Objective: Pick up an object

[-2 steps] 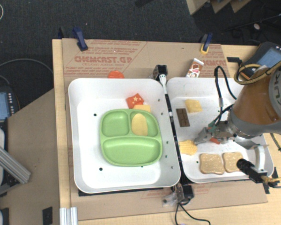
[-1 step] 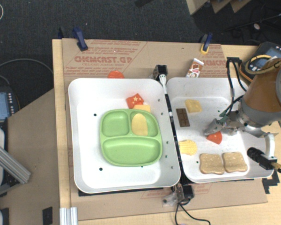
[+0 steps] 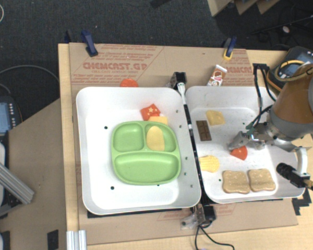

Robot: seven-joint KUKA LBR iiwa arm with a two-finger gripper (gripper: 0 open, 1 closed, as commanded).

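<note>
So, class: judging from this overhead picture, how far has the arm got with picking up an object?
Done: the gripper is down in the right bin, right by the red piece. In hand: nothing visibly gripped; the piece rests on the bin floor. Left: grasping and lifting.

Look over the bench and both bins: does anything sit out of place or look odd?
Two things lie outside the bins on the brown board: a small carton, tipped on a slant behind the right bin, and an orange piece just behind the left bin. The yellow ridged piece sits by the edge where the bins meet.
</note>
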